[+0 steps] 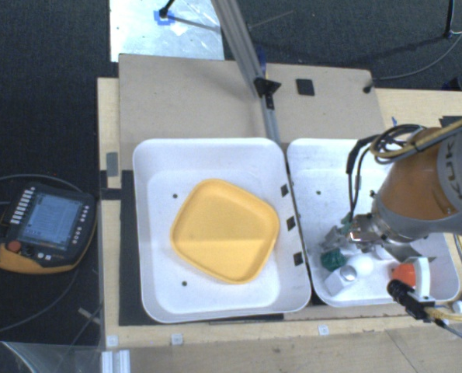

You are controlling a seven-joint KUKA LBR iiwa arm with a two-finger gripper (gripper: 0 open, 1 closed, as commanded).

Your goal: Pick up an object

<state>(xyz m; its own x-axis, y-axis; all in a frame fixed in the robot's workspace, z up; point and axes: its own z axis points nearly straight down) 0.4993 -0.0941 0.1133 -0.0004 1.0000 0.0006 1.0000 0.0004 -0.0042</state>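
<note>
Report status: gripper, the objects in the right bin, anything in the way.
Gripper low in right white bin, over small green object and white object; grasp unconfirmed. Square yellow plastic plate in left white bin. Nothing blocking.

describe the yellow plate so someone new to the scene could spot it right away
Two white bins sit side by side; take the left bin, away from the arm. The yellow plate lies flat in its middle, a rounded square turned a little. It is the sole thing in that bin and far bigger than the small items in the right bin.

Only part of the dark "KU" lettering on the arm's orange band (448, 155) can be read.
</note>
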